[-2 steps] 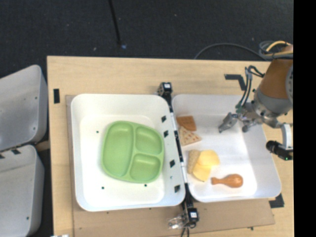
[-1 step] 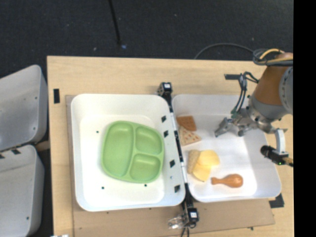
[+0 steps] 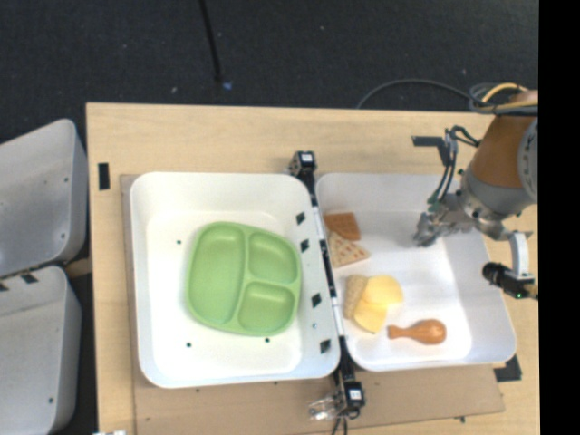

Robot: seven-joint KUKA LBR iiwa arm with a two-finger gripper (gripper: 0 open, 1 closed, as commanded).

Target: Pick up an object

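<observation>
The right bin [image 3: 471, 333] holds several toy foods. A brown bread slice [image 3: 343, 224] and a tan cracker-like piece [image 3: 348, 251] lie along its left wall. A yellow lumpy piece [image 3: 378, 302] rests on a beige slice [image 3: 353, 293] near the front left. An orange-brown drumstick [image 3: 420, 332] lies close to the front wall. My gripper [image 3: 431, 229] hangs over the back right part of this bin, apart from all of the foods. The grey arm with its orange band [image 3: 501, 148] reaches in from the right.
The left bin [image 3: 163, 361] carries a green divided plate [image 3: 243, 279] in its middle. A ridge with black clips [image 3: 319, 270] divides the two bins. Cables loop behind the right bin [image 3: 408, 87]. Grey panels [image 3: 36, 198] stand at the left of the bench.
</observation>
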